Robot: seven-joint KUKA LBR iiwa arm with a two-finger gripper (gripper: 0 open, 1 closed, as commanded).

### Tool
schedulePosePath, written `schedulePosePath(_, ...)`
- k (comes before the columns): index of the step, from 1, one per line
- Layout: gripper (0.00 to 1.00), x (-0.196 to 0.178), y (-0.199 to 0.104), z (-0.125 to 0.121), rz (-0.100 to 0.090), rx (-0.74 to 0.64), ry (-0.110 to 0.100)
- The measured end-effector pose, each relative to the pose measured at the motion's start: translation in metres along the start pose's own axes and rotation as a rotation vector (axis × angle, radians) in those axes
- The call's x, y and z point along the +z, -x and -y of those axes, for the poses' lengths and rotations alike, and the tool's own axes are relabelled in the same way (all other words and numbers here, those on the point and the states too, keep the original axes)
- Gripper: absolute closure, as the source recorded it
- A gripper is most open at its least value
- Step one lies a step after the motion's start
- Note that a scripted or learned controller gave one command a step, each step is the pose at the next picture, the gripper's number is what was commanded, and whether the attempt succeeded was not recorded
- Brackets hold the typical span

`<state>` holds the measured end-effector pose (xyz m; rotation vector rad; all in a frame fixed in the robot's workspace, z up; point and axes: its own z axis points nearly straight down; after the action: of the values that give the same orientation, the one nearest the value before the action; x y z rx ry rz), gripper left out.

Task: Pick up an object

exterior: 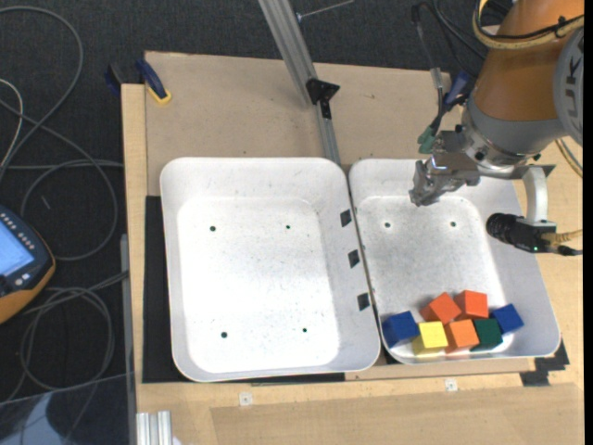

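Several small cubes lie clustered at the near end of the right bin [519, 276]: a blue cube [400, 327], a yellow cube [432, 336], orange cubes [443, 308], a green cube [487, 331] and another blue cube [507, 318]. My gripper [427, 190] hangs over the far end of the same bin, well away from the cubes, with nothing seen between its fingers.
The left bin [185, 193] sits beside the right one, joined by black clips [353, 258]. A slanted metal pole [296, 54] rises behind the bins. A black cylindrical part [514, 230] juts over the right bin's right rim. Cables lie on the floor at left.
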<state>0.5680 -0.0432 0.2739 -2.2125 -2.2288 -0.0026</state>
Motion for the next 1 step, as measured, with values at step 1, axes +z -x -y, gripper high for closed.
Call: schedulePosePath(1, 1.0, 0.0171, -0.05, -0.013, -0.001, 0.001, -0.004)
